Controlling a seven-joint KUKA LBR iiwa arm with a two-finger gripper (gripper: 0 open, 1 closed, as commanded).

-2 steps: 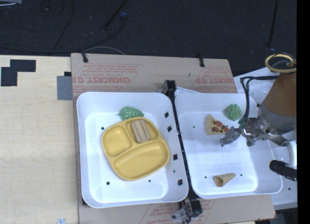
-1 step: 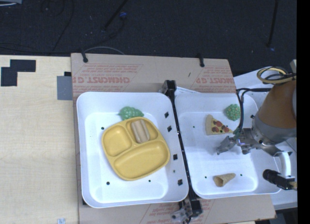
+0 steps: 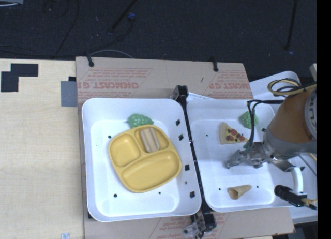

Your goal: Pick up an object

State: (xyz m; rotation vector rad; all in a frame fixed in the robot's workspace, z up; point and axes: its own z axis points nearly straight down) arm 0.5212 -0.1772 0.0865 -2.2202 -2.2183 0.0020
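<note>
Two white bins (image 3: 93, 129) side by side, brown cardboard sheet (image 3: 155, 80) beneath, pale wooden bench (image 3: 36, 155), dark floor with cables (image 3: 155, 15)

We're seeing the bench (image 3: 36, 155), light wood, carrying a cardboard sheet (image 3: 155, 80); sitting on that are two white bins, the left bin (image 3: 98, 181) and the right bin (image 3: 212, 181), touching side by side.

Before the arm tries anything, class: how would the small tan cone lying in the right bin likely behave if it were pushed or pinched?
The small tan cone lies on its side, so a push would probably roll it in a curve around its tip. Its tapered shape may let it squirt out of a two-finger gripper pinch. It looks like a light toy, so it would likely slide easily on the smooth white right bin.
</note>
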